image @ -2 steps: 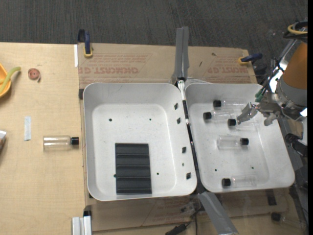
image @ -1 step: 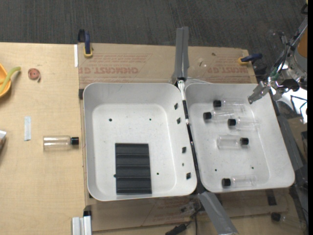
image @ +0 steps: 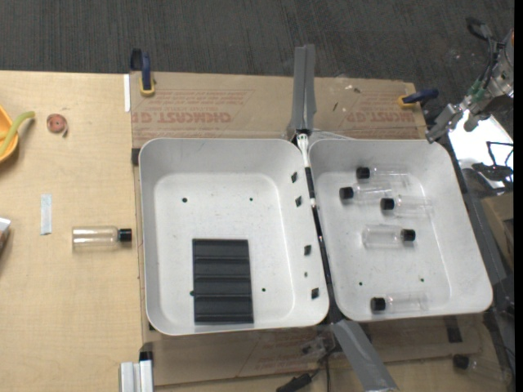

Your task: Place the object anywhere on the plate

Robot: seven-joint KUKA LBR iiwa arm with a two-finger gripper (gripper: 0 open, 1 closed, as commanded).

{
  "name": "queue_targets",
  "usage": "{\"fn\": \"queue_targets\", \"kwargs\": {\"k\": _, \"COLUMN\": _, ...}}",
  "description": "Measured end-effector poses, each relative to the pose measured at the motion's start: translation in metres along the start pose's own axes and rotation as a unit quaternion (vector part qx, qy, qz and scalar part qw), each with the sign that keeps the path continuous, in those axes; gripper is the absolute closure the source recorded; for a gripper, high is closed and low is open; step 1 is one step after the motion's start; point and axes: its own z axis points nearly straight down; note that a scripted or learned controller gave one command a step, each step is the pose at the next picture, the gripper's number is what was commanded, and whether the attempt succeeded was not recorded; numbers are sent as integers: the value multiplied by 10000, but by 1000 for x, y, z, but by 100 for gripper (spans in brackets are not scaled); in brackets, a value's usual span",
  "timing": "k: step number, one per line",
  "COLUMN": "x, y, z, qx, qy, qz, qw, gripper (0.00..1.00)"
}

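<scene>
Whether the gripper is spread or pressed together I cannot tell. On the right, where the arm comes in, there is a tangle of cables and metal parts (image: 482,96) cut off by the edge and too cluttered to make out.

Next to it is the right bin (image: 471,247), with five clear vials lying in it. Their black caps stand out, but the glass nearly vanishes against the white floor. Three vials (image: 384,173) (image: 368,193) (image: 409,207) lie near each other toward the far side, a fourth vial (image: 382,237) lies around the middle, and a fifth vial (image: 402,303) lies near the front wall, apart from the rest.

In the left bin (image: 147,219), a black ribbed plate (image: 221,282) lies flat near the front wall, nothing on it, well apart from every vial.

Out on the bench to the left, another capped vial (image: 96,236) lies on its side. Beyond it a yellow thing (image: 8,133) is cut off by the left edge.
</scene>
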Motion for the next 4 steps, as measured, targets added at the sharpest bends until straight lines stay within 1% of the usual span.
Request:
{"fn": "queue_targets", "kwargs": {"k": 1, "x": -1, "y": 0, "z": -174, "qx": 5, "qy": 7, "qz": -118, "qw": 9999, "gripper": 0}}
{"fn": "queue_targets", "kwargs": {"k": 2, "x": 23, "y": 7, "z": -177, "qx": 20, "qy": 10, "qz": 791, "qw": 9969, "gripper": 0}}
{"fn": "queue_targets", "kwargs": {"k": 3, "x": 2, "y": -8, "z": -177, "qx": 20, "qy": 8, "qz": 1707, "qw": 9853, "gripper": 0}}
{"fn": "queue_targets", "kwargs": {"k": 4, "x": 35, "y": 11, "z": -175, "qx": 36, "qy": 11, "qz": 2373, "qw": 9714, "gripper": 0}}
